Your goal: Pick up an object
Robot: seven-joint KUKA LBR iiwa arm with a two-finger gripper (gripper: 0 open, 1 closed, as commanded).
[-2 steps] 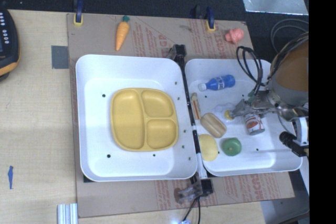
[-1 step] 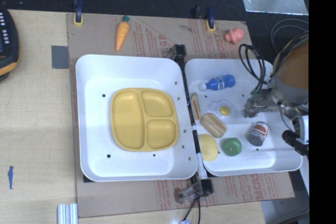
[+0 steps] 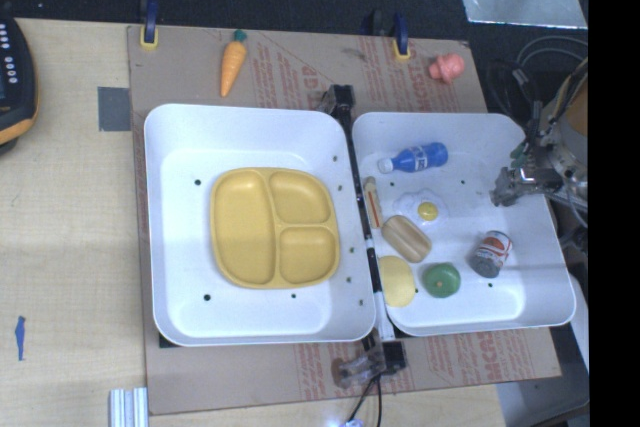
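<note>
Near the frame's bottom, the right bin (image 3: 560,300) holds the candidates in a tight cluster: yellow lemon (image 3: 396,279), green ball (image 3: 441,279), small can (image 3: 490,253), bread roll (image 3: 406,237), blue bottle (image 3: 418,158). Crowding risks a glancing miss. The gripper (image 3: 512,187) sits at the right edge, too blurred to tell its state.

Right bin (image 3: 470,320) crowded along its left and lower part, blue bottle (image 3: 417,158), fried egg (image 3: 425,210), bread roll (image 3: 406,237), lemon (image 3: 396,280), green fruit (image 3: 441,279) and can (image 3: 490,253) close together, open floor at upper right, left bin (image 3: 180,215) taken up by yellow divided plate (image 3: 274,226)
</note>
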